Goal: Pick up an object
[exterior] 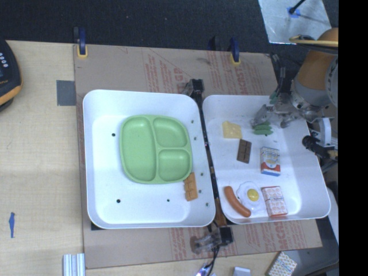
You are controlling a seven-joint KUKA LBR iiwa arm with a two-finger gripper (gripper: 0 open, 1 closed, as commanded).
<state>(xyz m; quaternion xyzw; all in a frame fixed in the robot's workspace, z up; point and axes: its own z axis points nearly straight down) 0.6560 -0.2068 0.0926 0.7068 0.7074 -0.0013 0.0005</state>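
The gripper [265, 118] hangs low over the far part of the right bin [310, 211], right at a small green item [264, 129] that lies just beneath its tip; whether it is open or closed on that item cannot be told. Just left lies a yellow cheese slice [232, 130], nearer the camera a brown bar [244, 151], a small carton [270, 160], a fried egg [249, 193], a sausage [237, 201] and a pink pack [274, 201]. The left bin [98, 206] bears a green divided plate [155, 148] and a cracker [190, 187].
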